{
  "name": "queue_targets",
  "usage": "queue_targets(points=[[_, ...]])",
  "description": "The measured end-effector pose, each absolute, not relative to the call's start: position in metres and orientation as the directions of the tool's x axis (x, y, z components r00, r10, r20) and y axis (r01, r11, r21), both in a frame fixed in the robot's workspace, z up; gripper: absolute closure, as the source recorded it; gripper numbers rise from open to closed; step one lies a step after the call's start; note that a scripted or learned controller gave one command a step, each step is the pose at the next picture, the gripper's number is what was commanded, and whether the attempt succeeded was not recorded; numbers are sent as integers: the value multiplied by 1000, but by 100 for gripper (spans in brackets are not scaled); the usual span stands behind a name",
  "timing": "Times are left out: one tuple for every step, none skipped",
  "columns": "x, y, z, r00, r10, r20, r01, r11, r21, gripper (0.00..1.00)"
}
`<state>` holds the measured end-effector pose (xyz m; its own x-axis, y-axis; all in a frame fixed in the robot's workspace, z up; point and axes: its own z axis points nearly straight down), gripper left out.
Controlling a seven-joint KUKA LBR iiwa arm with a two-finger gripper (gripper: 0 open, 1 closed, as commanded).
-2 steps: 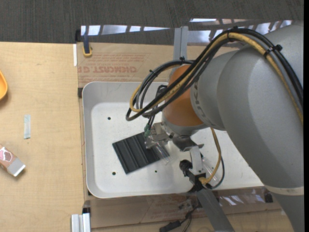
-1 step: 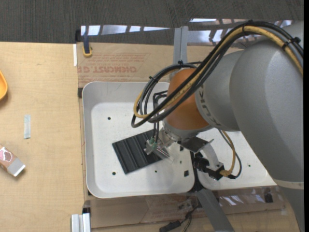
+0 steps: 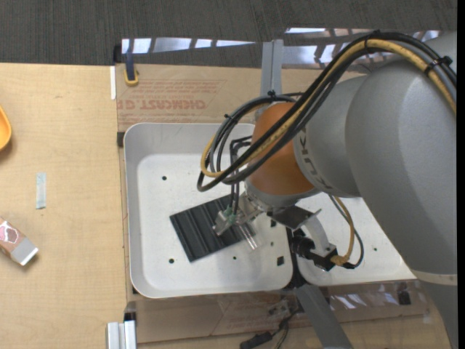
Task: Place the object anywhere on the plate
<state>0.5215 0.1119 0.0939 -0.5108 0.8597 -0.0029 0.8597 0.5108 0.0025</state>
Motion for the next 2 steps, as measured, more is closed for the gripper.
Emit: queue_targets(points=[[578,156,123,-545,839,-2,839,545,-1,0],[653,154,91,-253,968,-3,968,253,-2,0]])
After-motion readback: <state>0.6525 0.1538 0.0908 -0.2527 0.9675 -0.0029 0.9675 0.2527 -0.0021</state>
